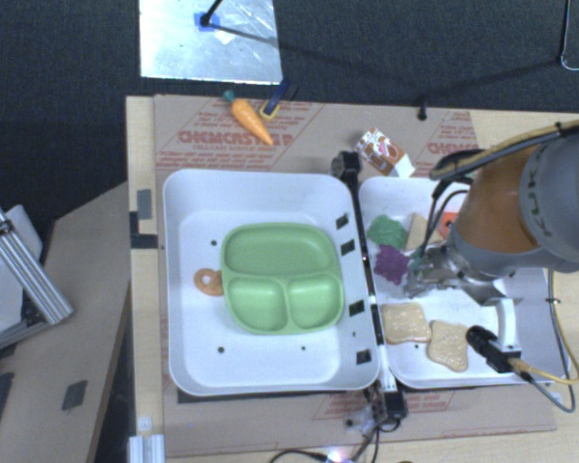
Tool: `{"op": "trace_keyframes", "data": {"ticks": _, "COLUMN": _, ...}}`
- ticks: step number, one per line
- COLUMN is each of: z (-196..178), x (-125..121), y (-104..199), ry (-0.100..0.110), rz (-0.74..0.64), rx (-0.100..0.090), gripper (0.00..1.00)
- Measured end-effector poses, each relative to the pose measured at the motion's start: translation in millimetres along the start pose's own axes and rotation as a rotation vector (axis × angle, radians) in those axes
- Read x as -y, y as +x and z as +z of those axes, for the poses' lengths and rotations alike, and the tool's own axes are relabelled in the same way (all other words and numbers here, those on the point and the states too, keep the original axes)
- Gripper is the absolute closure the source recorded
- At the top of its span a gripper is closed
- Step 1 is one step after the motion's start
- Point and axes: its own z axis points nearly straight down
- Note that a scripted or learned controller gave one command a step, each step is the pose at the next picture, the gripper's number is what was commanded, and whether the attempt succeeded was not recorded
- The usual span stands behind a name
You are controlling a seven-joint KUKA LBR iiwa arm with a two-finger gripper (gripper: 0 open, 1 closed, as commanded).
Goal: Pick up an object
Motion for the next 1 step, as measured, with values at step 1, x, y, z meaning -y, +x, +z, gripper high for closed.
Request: {"op": "trace_keyframes", "data": {"ticks": 1, "z": -59.7, "x": 2.4, "y": -7.0, "ry": -0.002, "rz": 0.001, "rx": 0.001, "gripper": 1.00}}
